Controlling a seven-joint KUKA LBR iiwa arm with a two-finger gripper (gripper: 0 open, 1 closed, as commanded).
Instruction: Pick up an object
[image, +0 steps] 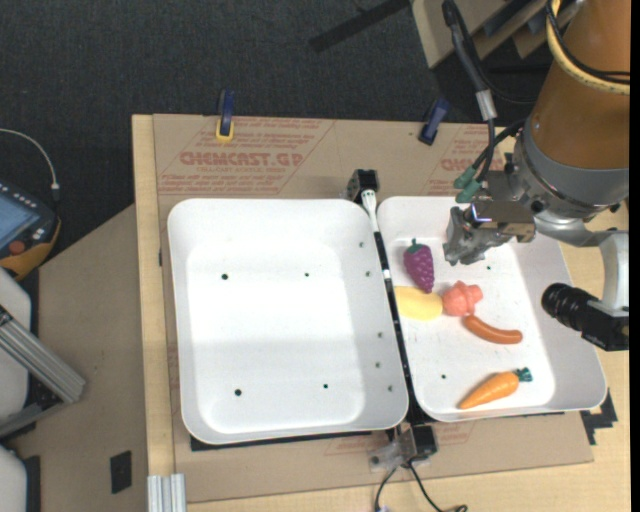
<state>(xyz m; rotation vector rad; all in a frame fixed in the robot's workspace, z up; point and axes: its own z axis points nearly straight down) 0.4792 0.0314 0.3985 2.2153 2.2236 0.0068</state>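
A cardboard-covered table (300, 150) carries two shallow white bins side by side. The left bin (280, 315) offers a wide bare floor out to all four rims. The right bin (560, 345) holds five toy foods gathered in its left and lower half. Along its left rim, purple grapes (420, 264) sit at about ten o'clock from the bin's middle, with a yellow piece (417, 304) just below them, close to the divider between bins. A pink piece (461, 298) touches the yellow one's right side. An orange-red sausage (493, 331) lies at five o'clock from the pink piece. A carrot (493, 388) rests near the bin's front rim. The end effector (468, 246) hangs over the bin's upper part, just right of the grapes; whether it is apart or together cannot be told. Bare floor lies along the right rim.
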